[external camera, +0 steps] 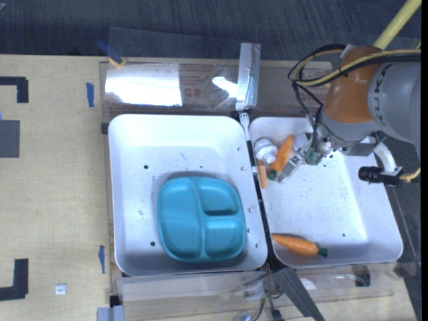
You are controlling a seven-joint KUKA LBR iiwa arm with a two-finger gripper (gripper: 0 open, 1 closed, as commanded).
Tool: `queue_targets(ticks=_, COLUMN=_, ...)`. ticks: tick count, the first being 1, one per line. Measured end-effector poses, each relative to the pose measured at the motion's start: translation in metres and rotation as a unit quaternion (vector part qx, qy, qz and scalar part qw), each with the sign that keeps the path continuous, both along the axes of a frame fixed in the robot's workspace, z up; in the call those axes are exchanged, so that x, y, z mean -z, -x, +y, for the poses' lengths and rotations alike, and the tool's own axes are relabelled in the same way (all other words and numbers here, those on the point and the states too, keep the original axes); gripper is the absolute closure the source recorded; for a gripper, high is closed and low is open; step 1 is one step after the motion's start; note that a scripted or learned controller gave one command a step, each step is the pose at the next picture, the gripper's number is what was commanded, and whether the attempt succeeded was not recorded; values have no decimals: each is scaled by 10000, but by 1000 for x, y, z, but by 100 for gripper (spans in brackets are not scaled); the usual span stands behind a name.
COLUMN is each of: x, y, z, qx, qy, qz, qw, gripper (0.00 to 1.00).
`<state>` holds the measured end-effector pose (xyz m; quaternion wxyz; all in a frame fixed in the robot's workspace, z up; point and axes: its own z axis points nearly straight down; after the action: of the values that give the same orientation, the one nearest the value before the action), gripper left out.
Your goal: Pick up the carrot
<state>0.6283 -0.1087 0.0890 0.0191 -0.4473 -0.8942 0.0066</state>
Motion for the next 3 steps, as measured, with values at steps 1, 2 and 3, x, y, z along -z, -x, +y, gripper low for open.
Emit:
queue_targets(ticks=1, x=-1, y=-21, z=3, qx=564, qy=1, qz=240, qw=9981, gripper=0)
queue_targets(ticks=2, x=-3, y=-20, z=-11, qx=-694, qy=-7, qz=256, qw=9973, gripper=0)
queue_targets(ticks=3, x=-2, y=-16, z=-4, qx=-112, qy=48, qz=135, qw=9998, gripper=0)
